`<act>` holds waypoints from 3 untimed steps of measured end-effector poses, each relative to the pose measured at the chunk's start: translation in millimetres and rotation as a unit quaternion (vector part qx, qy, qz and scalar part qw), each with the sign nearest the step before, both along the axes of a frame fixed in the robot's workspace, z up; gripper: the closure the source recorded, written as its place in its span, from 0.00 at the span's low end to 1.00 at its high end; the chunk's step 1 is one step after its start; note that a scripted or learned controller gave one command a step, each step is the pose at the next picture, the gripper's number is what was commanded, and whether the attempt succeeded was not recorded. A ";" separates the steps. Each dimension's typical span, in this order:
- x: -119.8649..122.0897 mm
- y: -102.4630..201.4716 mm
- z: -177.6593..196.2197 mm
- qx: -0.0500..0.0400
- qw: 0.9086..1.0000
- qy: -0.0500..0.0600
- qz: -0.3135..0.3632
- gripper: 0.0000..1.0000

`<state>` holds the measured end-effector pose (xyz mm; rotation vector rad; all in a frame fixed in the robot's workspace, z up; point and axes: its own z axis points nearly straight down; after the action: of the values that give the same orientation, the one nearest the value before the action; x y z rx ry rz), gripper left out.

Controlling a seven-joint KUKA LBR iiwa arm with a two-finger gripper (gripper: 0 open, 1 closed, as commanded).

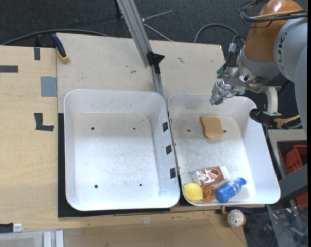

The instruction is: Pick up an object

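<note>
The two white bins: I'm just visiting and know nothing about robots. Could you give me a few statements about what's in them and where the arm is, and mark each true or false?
1. The tan sponge-like block lies in the right bin. True.
2. The blue bottle lies in the left bin. False: it lies at the right bin's near edge, beside the yellow ball and a small packet.
3. The gripper is above the right bin's far rim. True.
4. The gripper holds the yellow ball. False: the ball lies in the right bin's near left corner, far from the gripper.
5. The tan block touches the blue bottle. False: they lie well apart.
</note>
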<state>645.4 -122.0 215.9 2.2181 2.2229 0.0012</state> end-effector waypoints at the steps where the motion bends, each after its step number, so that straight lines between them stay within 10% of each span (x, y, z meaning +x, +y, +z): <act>1: 0.9 0.5 53.2 0.000 1.000 -0.002 0.000 1.00; 3: -35.1 100.0 50.5 0.001 1.000 0.002 0.002 1.00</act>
<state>610.2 -21.9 266.4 2.2177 2.2292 -0.0024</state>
